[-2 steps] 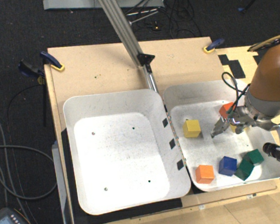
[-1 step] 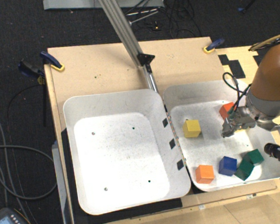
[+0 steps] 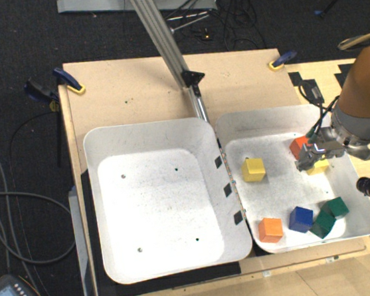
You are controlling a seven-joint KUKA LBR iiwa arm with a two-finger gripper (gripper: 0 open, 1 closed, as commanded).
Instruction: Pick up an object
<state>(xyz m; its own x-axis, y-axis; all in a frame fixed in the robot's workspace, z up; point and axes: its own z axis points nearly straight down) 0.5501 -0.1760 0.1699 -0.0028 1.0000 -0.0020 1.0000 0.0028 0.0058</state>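
Camera view looks down on a wooden bench (image 3: 138, 93) bearing two shallow white bins side by side. Along the near edge of the right bin (image 3: 263, 127) sit an orange cube (image 3: 270, 229), a blue cube (image 3: 301, 219) and two dark green blocks (image 3: 329, 217) touching each other in the near right corner. Farther in, close to the bin's left wall, a yellow cube (image 3: 254, 169) stands alone. Toward the right wall the gripper (image 3: 311, 156) hangs low over the bin floor, the grey arm (image 3: 366, 98) reaching in behind it. A red-orange block (image 3: 298, 145) lies right against the gripper's far left side, and a yellow piece (image 3: 318, 168) pokes out just beneath it on the near side. Whether the gripper is spread or pinching something cannot be told. The left bin (image 3: 98, 148) lies beside, its floor speckled.
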